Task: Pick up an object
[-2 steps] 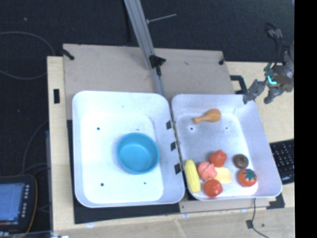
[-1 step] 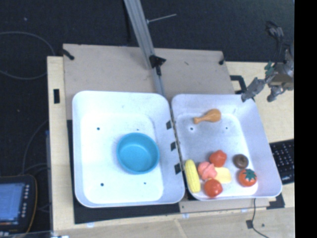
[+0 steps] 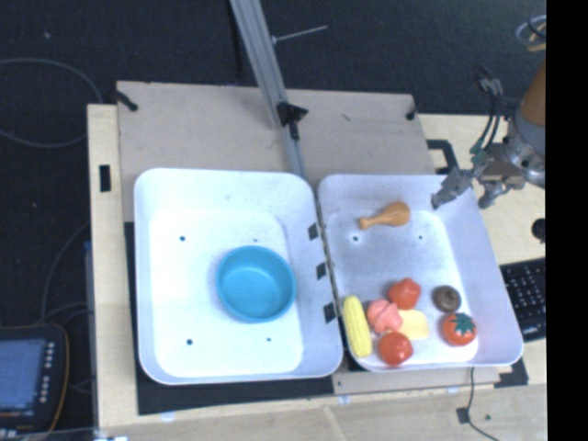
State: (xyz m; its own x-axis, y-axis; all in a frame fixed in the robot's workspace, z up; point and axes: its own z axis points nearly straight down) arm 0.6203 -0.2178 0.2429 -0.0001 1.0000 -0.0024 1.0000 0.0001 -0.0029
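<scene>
One toy chicken drumstick (image 3: 386, 216) lies alone in the upper part of the right bin (image 3: 478, 246), its long axis running roughly left to right with the meaty end toward the arm. The gripper (image 3: 467, 191) hovers over the bin's upper right rim, its two fingers spread and holding nothing. The drumstick sits to its left and slightly lower, the nearest candidate by my reading. Farther down cluster a corn cob (image 3: 356, 325), tomatoes (image 3: 395, 348) and other toy foods. A blue bowl (image 3: 256, 283) rests in the left bin (image 3: 165, 246).
</scene>
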